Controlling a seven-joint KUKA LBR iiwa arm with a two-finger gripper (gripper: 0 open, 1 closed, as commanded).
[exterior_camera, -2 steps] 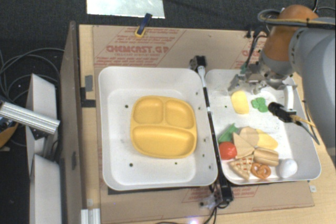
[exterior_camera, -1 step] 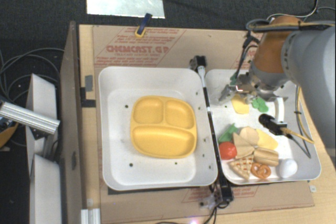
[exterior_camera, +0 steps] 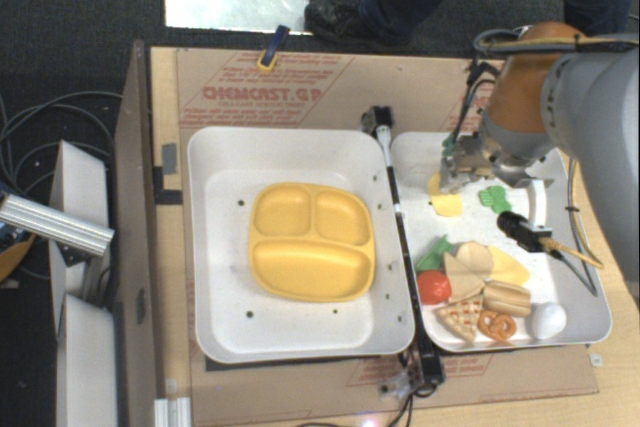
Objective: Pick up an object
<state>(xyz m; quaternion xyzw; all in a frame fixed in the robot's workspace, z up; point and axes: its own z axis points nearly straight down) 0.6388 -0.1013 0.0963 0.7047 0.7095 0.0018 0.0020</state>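
Nothing is lifted yet, by the look of it: the yellow block lies on the floor of the right bin, upper middle right of the frame, just below the gripper. Whether the fingers are apart or together I cannot tell; arm and wrist hide them. I judge the approach nearly done, with closing and lifting left. Lower in that bin sit a tomato, a pretzel, a white egg and green pieces. In the left bin rests a yellow divided tray.
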